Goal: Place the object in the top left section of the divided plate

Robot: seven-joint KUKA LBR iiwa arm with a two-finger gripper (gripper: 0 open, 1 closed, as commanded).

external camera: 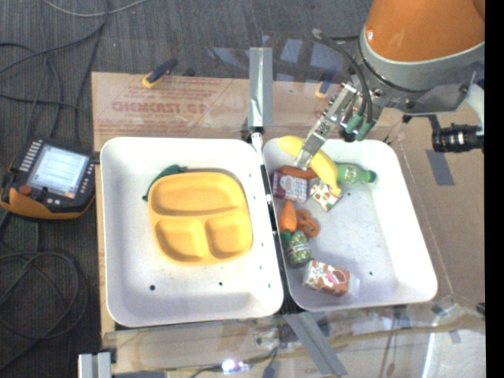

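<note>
A yellow divided plate point(201, 215) lies in the left bin point(122, 242), with one wide section along its far side and two smaller ones nearer me. The gripper point(304, 161) reaches down at a slant into the far left corner of the right bin point(394, 235). Its tip is over a yellow banana point(321, 164), just above a dark red packet point(290, 186). Nothing is visibly lifted by it.
Also in the right bin are a green bottle point(356, 176), a small strawberry carton point(324, 196), a carrot point(288, 215), a green can point(298, 250) and a red-and-white carton point(327, 278). Something green point(168, 172) peeks from under the plate's far left edge. A teach pendant point(51, 176) sits to the left.
</note>
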